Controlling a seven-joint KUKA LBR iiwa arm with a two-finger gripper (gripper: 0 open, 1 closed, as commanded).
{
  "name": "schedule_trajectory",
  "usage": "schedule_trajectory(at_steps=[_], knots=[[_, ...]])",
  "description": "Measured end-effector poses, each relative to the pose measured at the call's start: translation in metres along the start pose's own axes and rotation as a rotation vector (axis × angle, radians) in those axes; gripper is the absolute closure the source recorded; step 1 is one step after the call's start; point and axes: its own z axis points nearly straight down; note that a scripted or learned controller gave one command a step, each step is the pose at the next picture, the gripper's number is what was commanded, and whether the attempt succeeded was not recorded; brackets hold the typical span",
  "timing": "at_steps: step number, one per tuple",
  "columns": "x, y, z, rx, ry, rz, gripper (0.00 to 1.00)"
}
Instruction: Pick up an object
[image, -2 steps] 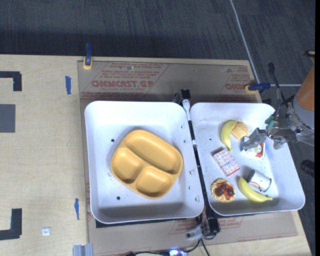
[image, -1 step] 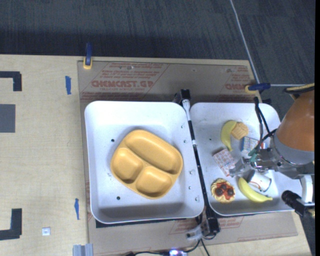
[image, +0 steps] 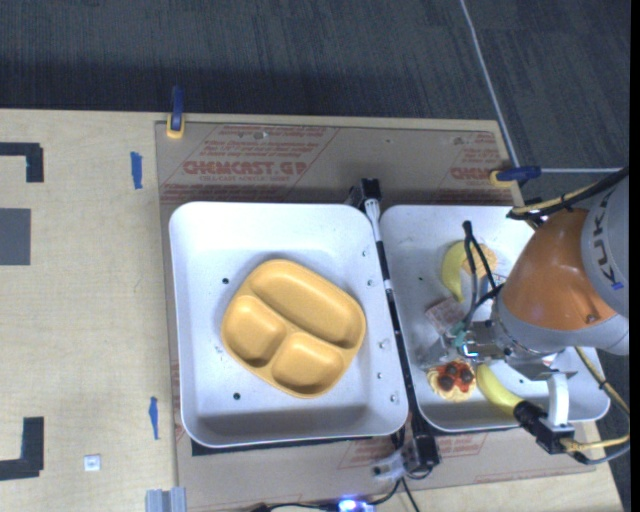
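Nearest your camera, the arm (image: 560, 285) came in from the right and its orange band covered much of the right bin (image: 415, 240). Under that bulk the gripper (image: 470, 345) pointed down into the bin, and you could not tell how far it was open or whether it had anything. Just to the gripper's left lay a crumpled clear wrapper (image: 440, 320), hard to make out against the white floor. Directly below the gripper sat a small yellow piece with red blobs (image: 452, 379); what it was stayed unclear. Beside that, toward the arm's side, a yellow banana (image: 497, 386) showed only in part, its far end hidden under the wrist. Above the gripper, 1 more yellow object (image: 458, 268) was crossed by black cables (image: 478, 262). Well to the gripper's left, the left bin (image: 200, 300) held a yellow 3-compartment tray (image: 292, 326), fully visible.
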Motion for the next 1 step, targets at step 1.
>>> schedule_trajectory(at_steps=[1], knots=[[-0.0014,0.0017,-0.0111,-0.007,-0.004,0.002,1.0]])
